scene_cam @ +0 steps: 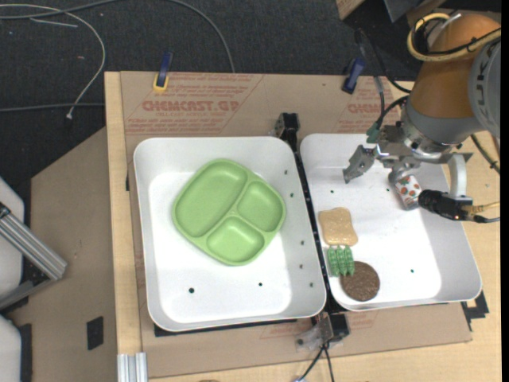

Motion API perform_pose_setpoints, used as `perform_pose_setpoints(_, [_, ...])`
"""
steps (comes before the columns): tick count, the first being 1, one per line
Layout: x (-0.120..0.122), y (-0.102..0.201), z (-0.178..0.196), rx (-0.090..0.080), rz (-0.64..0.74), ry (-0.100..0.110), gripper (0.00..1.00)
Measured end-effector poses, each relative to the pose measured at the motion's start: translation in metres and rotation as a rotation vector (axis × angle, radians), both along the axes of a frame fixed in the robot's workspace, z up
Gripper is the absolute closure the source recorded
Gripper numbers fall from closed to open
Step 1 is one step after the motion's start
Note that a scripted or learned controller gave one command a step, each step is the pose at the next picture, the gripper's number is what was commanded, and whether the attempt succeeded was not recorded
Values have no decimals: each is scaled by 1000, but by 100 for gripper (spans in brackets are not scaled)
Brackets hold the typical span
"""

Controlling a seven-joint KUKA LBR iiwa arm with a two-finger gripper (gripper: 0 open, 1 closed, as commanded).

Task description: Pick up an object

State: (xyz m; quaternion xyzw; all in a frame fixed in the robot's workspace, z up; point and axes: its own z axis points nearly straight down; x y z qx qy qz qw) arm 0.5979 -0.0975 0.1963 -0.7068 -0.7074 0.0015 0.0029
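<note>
Hovering over the right bin (445, 281), the gripper (382, 169) hangs at about 12 o'clock of that bin, and its jaws are spread open with nothing between them. One finger reaches toward 9 o'clock, and the other ends near a small white piece with red dots (409, 189), possibly a die; I cannot tell if they touch.

I judge the step to be the approach: nothing is picked up yet. The objects lie along the left wall of the right bin, at about 7 o'clock of it: a tan cracker-like piece (338, 226), just below it a small green ridged piece (340, 259), and a round brown disc (360, 281) touching the green one. The tan piece has its long axis from 12 to 6 o'clock, slightly tilted; the green one points the same way.

The next move calls for choosing one object, centring the jaws across its short side, then lowering. The left bin (159, 293) holds a green divided plate (229, 211).
</note>
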Motion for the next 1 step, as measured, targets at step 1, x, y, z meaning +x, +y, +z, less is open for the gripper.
perform_pose_setpoints(1, [2,-7,-46,0,-2,1,0])
